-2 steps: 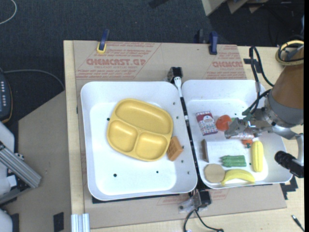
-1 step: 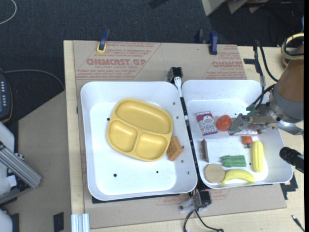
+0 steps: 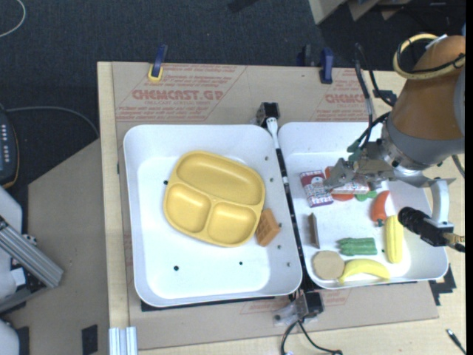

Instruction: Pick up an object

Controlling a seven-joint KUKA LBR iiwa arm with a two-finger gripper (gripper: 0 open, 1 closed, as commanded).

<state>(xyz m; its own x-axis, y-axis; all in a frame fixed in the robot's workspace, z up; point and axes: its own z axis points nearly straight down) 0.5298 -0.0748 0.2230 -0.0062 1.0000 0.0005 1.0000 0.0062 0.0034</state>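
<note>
At right of frame, the gripper (image 3: 341,174) hangs low over the right bin (image 3: 325,135), directly above a red-and-white packet (image 3: 316,187) lying at the bin's upper left. Whether its fingers are open or closed cannot be told. A yellow divided plate (image 3: 214,197) occupies the left bin (image 3: 148,220).

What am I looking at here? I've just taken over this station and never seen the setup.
One fixed camera looks down at a slant on a bench with two white bins. The grey and orange robot arm reaches in from the right; its gripper hangs low over the right bin, above a small red-and-white packet. That bin also holds toy food: two bananas, a green piece, a round biscuit. The left bin holds a yellow divided plate and a small brown piece. I see nothing clearly gripped.
</note>
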